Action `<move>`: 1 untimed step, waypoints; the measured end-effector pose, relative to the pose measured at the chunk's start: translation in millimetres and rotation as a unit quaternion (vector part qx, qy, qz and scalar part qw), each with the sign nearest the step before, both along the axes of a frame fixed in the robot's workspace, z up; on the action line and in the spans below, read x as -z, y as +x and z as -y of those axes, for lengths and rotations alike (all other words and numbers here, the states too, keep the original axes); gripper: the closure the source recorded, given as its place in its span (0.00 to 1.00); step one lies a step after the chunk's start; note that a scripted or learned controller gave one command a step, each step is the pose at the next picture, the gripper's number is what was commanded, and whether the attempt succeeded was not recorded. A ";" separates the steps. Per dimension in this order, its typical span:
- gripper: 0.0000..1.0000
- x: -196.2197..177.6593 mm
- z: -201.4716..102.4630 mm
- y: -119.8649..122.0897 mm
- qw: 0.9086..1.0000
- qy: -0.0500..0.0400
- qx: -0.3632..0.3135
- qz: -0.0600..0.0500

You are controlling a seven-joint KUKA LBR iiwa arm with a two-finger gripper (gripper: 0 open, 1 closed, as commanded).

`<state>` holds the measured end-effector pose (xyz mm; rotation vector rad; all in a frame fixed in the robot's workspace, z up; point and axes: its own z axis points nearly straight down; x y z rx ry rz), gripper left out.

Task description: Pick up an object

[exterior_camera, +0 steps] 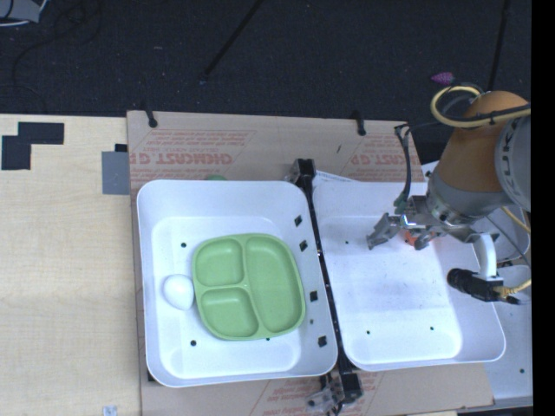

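Observation:
A light green divided plate [248, 286] lies in the left bin [165, 211]. A small white ball [179, 291] rests against the plate's left edge. My gripper [401, 237] hangs over the upper right part of the right bin [408, 319], far from both objects. Its two grey fingers [379, 235] are spread apart, with nothing between them. The grey arm with its orange band [486, 141] reaches in from the right.
A black divider [316, 267] runs between the two bins. The bins sit on a cardboard sheet [260, 150] on the wooden bench. The right bin's white floor shows faint scuff marks beneath the gripper.

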<state>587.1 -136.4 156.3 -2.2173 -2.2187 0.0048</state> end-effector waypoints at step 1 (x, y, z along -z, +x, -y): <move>0.00 63.9 -1.7 -4.3 1.000 0.000 0.000 -0.001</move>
